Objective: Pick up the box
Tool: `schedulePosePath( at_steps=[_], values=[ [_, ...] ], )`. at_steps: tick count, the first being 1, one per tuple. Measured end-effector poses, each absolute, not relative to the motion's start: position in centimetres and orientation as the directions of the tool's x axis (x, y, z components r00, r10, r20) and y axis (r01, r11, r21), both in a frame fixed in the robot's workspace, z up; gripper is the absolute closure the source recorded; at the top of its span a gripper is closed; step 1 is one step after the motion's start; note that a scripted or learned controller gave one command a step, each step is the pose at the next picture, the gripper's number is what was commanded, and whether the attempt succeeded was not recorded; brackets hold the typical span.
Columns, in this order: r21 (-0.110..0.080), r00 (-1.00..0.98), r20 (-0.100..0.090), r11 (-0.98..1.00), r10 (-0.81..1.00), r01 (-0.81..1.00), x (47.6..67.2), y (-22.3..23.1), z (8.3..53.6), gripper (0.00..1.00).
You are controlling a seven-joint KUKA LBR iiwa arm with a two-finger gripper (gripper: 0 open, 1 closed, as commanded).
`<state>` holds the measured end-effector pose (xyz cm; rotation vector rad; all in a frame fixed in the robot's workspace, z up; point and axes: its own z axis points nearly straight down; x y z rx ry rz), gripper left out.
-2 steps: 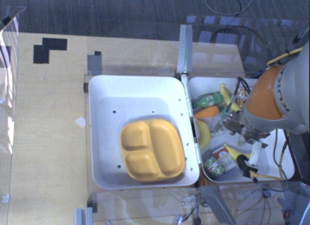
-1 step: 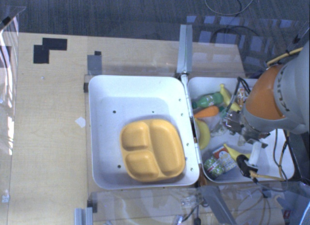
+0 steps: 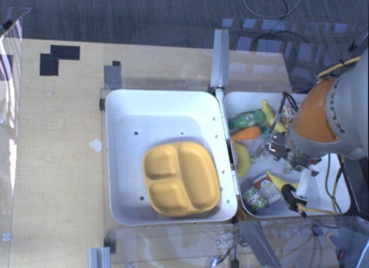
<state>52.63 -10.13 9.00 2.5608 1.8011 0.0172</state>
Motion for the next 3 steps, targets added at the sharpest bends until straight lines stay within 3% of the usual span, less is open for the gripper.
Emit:
schedulePosePath(
  at_steps=[1,2,3],
  values=[
    [0.009,0.428,0.003,-0.428,0.904,0.904,61.7,-8.9,8.8,0.0],
    [0.008,0.169,0.001,-0.169,0.986,0.986,62.6,-11.7,8.8,0.0],
    [0.012,0.028,0.001,-0.028,1.0,1.0,54.5,-8.7,9.0,0.0]
  ],
)
